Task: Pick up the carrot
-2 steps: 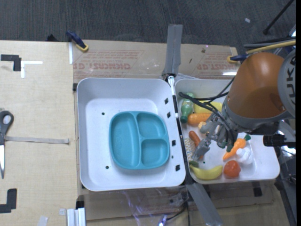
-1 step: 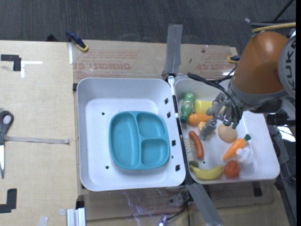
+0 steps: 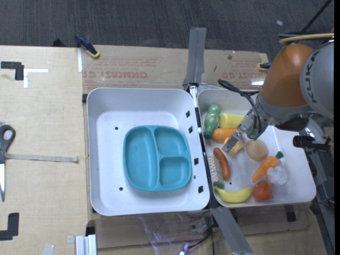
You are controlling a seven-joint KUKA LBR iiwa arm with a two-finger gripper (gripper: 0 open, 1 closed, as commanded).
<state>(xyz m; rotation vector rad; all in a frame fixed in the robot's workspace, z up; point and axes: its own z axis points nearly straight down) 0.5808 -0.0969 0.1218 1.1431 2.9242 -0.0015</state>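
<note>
Lying near the right bin's front, the tapered orange carrot with a green top (image 3: 265, 167) is pointing its leafy end up-right and its tip down-left, long axis diagonal. Farther back, the two-finger gripper (image 3: 235, 142) is hanging slightly spread, gripping nothing, beside the orange pepper (image 3: 222, 134); approach seems underway, requiring travel rightward and forward.
</note>
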